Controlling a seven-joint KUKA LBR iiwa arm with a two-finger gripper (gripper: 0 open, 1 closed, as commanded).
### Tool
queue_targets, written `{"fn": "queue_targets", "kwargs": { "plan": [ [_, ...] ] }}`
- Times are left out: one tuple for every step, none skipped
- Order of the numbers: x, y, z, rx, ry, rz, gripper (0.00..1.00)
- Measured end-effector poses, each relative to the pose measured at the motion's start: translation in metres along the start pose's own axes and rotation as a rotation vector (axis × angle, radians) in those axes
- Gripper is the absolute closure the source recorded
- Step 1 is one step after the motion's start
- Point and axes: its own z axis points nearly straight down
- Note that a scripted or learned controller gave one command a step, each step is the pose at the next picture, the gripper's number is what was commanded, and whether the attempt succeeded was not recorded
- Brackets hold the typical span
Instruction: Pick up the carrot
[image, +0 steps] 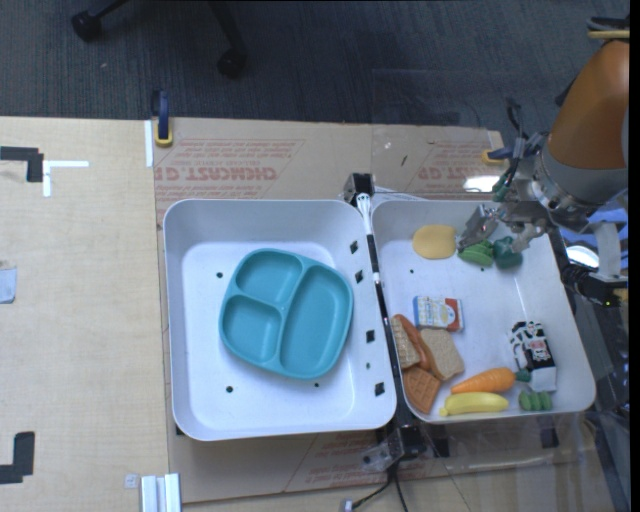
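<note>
camera view from above the bench shows the carrot (484, 381) lying on its side in the near part of the right bin (572, 330), its orange body angled so the thicker end points right, toward a black-and-white carton (534, 352). it sits just beyond a yellow banana (476, 404), the two nearly touching along their length, with a stack of toast slices and a waffle (424, 362) crowding its left tip. that packing matters: a grasp will need fingers across the carrot's short axis, and the banana leaves little room on the near side.

gripper (492, 232) hangs over the far end of the same bin, well apart from the carrot, low over a green vegetable piece (481, 253) and just right of a round yellow chip-like piece (434, 241). whether it is spread or closed cannot be made out, as cables and the green piece muddle the tip, and nothing can be seen held. the arm's wrist (590, 120) reaches in from the right at the far side, so it appears to be poised at the wrong object; judging by this, the pick is not yet begun and the tool must travel nearward.

left bin (190, 330) holds a teal divided plate (287, 313), uninvolved.
</note>
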Motion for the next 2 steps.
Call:
{"fn": "queue_targets", "kwargs": {
  "plan": [
    [0.006,0.031,0.134,-0.001,0.000,0.006,0.00],
    [0.024,0.066,0.126,-0.004,0.000,0.155,0.00]
  ]
}}
